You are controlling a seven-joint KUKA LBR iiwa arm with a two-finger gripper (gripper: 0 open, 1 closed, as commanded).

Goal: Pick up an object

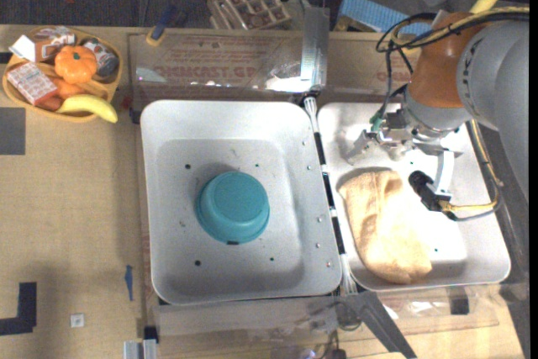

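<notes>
A teal bowl (234, 207) lies upside down in the middle of the left bin (168, 139). A tan cloth (387, 223) lies crumpled along the left side of the right bin (487, 265). My gripper (388, 133) hangs over the far part of the right bin, just above the cloth's far end and apart from it. Its fingers are hidden by the wrist from this angle. Nothing shows between them.
A plate (17, 88) with an orange pumpkin, a banana and small packets sits at the far left of the bench. A clear plastic sheet (227, 67) stands behind the left bin. Cables (466, 210) hang from the arm over the right bin.
</notes>
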